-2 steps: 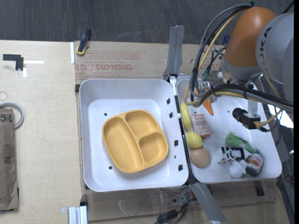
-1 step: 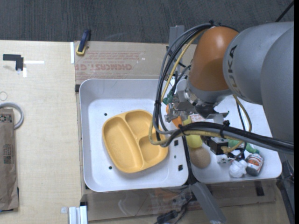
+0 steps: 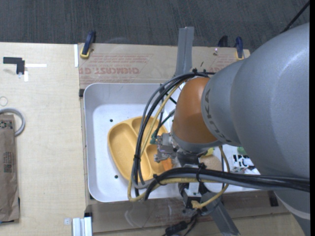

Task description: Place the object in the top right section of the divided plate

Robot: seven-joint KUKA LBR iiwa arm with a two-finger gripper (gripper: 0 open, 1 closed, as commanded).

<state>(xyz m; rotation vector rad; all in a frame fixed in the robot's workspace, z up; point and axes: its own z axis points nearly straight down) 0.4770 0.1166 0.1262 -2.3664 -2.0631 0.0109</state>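
Note:
A yellow divided plate [image 3: 124,146] lies in the left white bin [image 3: 96,132]; its right half is covered by the arm. The arm's orange wrist band [image 3: 193,114] and grey body hang over the bin's right side. The gripper is underneath the wrist, around [image 3: 170,154], and its tips are hidden by cables and the wrist. A small orange patch [image 3: 166,165] shows just below the wrist, at the plate's right edge; what it is cannot be told.
Black and yellow cables [image 3: 147,146] loop from the wrist across the plate. A cardboard strip [image 3: 118,65] lies behind the bin. At the far left of the bench sits a brown paper bag [image 3: 7,176]. The right bin [image 3: 241,161] is mostly covered by the arm.

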